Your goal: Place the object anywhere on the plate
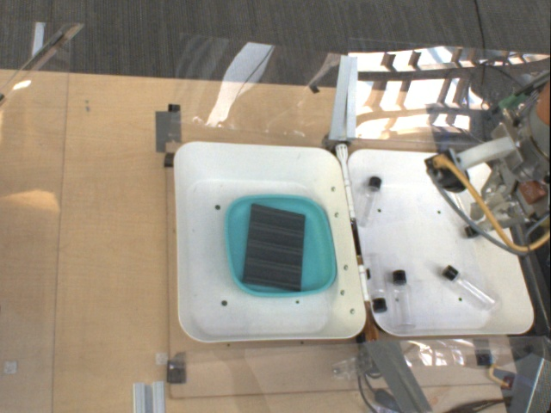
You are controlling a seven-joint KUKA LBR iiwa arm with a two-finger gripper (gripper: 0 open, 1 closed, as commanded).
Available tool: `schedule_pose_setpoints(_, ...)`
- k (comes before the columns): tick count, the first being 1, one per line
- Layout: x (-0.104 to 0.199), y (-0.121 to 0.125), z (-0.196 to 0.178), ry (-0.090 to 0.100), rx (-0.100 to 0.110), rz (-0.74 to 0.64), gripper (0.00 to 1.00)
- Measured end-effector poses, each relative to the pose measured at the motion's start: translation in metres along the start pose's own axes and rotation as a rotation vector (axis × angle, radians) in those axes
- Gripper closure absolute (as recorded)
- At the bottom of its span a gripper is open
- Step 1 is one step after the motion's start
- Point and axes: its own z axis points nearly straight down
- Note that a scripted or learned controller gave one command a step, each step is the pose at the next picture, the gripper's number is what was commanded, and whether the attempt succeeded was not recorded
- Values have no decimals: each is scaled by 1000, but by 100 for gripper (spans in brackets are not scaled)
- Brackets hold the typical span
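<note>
Camera view: a teal plate (280,246) is seen at the middle of the left bin (200,231), and a dark ribbed block (275,247) lies flat on it, inside the rim. Three clear vials with black caps (398,276) are scattered in the right bin (413,222), with bare floor between them. The gripper (508,175) is seen at that bin's far right corner; whether its jaws are apart cannot be told.

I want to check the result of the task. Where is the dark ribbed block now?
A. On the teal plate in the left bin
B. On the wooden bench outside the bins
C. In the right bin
A: the dark ribbed block lies flat on the teal plate, inside the left bin.
</note>
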Motion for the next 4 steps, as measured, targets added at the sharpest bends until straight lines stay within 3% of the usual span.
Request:
schedule_pose_setpoints(1, 0, 0, 1, -2, 0, 0, 0)
schedule_pose_setpoints(2, 5, -38, 126, -12, 7, 16, 0)
schedule_pose_setpoints(3, 7, -38, 116, -9, 7, 9, 100)
schedule_pose_setpoints(4, 19, -106, 184, -12, 10, -135, 100)
